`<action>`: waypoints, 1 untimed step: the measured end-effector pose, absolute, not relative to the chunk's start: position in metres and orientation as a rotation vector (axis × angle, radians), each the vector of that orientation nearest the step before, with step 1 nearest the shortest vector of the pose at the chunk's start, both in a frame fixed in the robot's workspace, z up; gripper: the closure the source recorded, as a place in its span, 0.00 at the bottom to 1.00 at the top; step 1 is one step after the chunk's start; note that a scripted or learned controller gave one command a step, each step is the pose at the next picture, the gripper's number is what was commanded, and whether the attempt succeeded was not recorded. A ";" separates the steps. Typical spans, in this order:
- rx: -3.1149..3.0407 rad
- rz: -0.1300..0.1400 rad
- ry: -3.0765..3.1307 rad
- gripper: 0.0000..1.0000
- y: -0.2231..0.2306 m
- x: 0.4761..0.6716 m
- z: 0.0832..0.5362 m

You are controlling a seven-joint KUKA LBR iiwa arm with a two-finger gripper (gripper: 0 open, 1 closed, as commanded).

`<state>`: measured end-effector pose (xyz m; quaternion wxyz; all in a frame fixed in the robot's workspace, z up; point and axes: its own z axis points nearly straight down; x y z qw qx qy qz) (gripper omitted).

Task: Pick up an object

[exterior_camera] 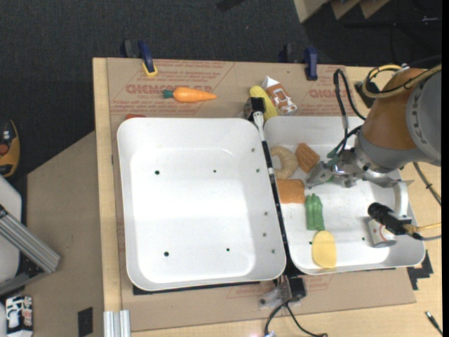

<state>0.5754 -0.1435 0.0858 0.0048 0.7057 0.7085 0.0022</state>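
At the near edge of the tabletop (210,304) a small black clamp with trailing cables (289,291) sits just below the seam where the two bins meet; above it lies the left bin (196,195), shallow and white, its floor marked by a few dark dots; the right bin (351,255) touches it along a dark seam.

In the right bin a pale yellow object (324,249) lies closest to the front wall; a green object (313,211) lies just behind it, nearly touching; an orange block (291,190) sits against the seam beside the green one; a tan ring-shaped piece (286,160) and a brown-orange chunk (306,157) lie further back, close together.

The gripper (324,173) is low over the right bin, just right of the brown-orange chunk and above the green object; I cannot tell how its jaws stand, and nothing is seen held in it; the grey arm with its orange band (393,128) comes in from the right.

Behind the bins, on the bare board, a toy carrot (188,95) lies on its side across faint red printed lettering that is too blurred to read; a yellow object (261,98) and a brown-and-white packet (280,98) lie together by the back corner of the right bin, the packet's markings illegible; two blue clamps (147,58) (311,63) grip the far edge.
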 end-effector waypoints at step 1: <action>2.210 0.008 2.225 0.00 -0.109 0.645 0.086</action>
